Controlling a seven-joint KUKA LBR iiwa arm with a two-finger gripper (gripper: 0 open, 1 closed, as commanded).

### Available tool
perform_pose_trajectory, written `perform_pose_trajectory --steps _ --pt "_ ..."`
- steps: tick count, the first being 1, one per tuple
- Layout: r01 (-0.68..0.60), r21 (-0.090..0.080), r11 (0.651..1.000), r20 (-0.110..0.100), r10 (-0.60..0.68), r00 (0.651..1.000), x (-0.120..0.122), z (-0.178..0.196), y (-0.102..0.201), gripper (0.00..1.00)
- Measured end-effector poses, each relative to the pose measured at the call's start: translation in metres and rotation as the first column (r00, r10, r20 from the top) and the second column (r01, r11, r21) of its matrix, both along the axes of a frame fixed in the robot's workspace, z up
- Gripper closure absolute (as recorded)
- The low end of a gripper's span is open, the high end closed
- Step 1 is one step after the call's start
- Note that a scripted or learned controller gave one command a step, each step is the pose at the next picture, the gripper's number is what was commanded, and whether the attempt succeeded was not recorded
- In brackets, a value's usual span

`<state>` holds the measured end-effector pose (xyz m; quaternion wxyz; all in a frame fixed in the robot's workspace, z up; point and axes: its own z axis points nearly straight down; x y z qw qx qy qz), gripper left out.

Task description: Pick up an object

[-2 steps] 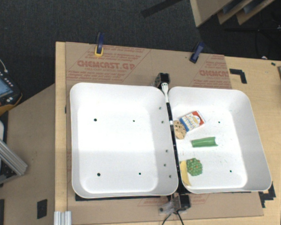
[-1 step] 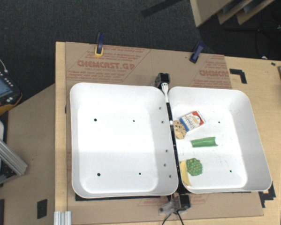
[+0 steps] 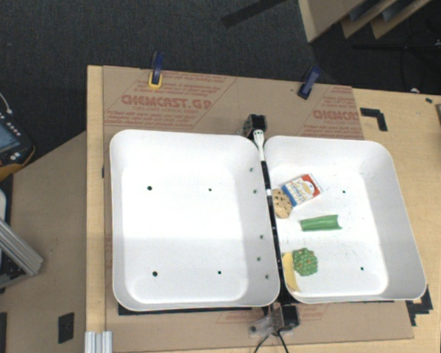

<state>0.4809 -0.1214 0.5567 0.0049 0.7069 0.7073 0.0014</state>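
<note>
1. Two white bins sit side by side on a brown board on the desk [image 3: 50, 200]: the left bin [image 3: 185, 281] and the right bin [image 3: 395, 218], joined along a black seam between them.
2. All the things to pick lie in the right bin, crowded toward its left wall by the seam, probably because they slid or were dropped there.
3. A small carton [image 3: 302, 190] with red and blue print lies flat, farthest back; a cookie [image 3: 282, 203] touches its near-left corner.
4. A green piece [image 3: 320, 223] lies alone just nearer, with bare bin floor around it. I judge it the easiest grasp for that reason.
5. A green clump [image 3: 304, 262] sits nearer still, beside a yellow piece [image 3: 289, 272] pressed close to the wall, which would crowd a grasp.
6. The state of the jaws cannot be told here.
7. Two clamps [image 3: 157, 71] at the far edge hold the board in place.
</note>
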Motion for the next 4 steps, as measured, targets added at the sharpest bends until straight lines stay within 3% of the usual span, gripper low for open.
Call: perform_pose_trajectory --steps 1,2,3,4 --pt "0.000 -0.002 1.000 0.005 0.000 1.000 0.001 0.011 0.000 1.00" --pt "0.000 -0.002 1.000 0.004 0.000 1.000 0.001 0.011 0.000 0.00" --pt "0.000 -0.004 1.000 0.008 0.000 1.000 0.001 0.022 0.000 1.00" --pt "0.000 -0.004 1.000 0.007 0.000 1.000 0.001 0.021 0.000 0.00"
